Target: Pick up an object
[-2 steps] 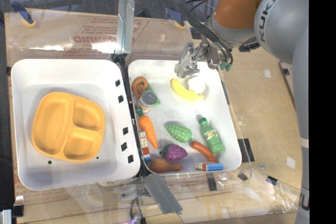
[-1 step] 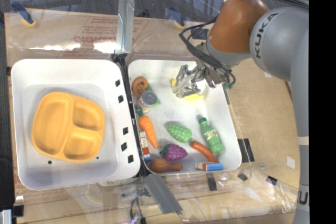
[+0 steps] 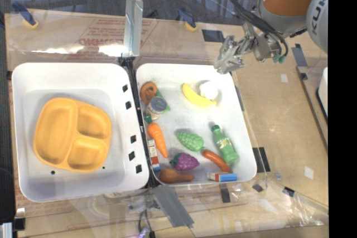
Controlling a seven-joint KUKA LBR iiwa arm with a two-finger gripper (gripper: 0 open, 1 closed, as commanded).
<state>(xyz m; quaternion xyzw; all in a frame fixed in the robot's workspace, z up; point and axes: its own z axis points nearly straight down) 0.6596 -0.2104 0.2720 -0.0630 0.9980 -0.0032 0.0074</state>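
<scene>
Overhead view; the gripper [image 3: 225, 62] hovers above the right bin's [image 3: 241, 114] far rim, whether clenched or released I cannot tell; just below it inside lies a banana [image 3: 197, 96]; label text is unreadable; carrot [image 3: 158, 139], green bottle [image 3: 224, 144] lie nearer.

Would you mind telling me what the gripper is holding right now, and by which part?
Nothing: the gripper hangs over the right bin's far rim with nothing between its fingers.
</scene>
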